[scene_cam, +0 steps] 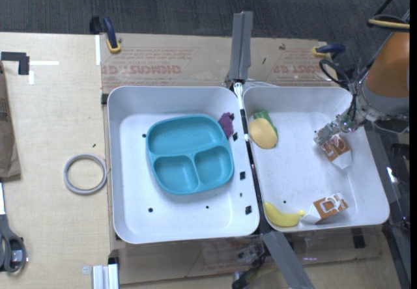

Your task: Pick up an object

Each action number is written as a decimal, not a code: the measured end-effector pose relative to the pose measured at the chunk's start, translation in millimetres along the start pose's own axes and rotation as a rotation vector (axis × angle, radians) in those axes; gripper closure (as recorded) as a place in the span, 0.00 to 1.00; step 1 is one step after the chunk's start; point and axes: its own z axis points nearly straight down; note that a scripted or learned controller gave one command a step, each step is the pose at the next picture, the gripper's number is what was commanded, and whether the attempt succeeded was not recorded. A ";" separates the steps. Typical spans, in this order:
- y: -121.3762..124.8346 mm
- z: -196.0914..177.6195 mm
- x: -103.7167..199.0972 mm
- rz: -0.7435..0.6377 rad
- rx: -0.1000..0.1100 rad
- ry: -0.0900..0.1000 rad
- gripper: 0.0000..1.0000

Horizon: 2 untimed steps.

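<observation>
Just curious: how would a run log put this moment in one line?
gripper: over right bin, at small carton | lift: not yet | banana: untouched

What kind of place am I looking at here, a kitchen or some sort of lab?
Most likely a robotics lab or test bench, not a kitchen. A robot arm reaches over two white bins holding toy food, such as a banana, and a blue divided plate. Clamps hold cardboard to the bench.

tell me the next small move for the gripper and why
Probably a short drop straight down. The gripper sits right over the upper carton near the right bin's far side, but the view doesn't show the carton between its fingers, so I wouldn't lift yet.
</observation>
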 end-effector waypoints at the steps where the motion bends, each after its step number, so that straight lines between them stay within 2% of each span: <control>1: 15.9 -107.4 16.6 -0.183 0.000 -0.003 1.00; 2: 85.7 -126.2 67.1 0.138 0.001 -0.003 1.00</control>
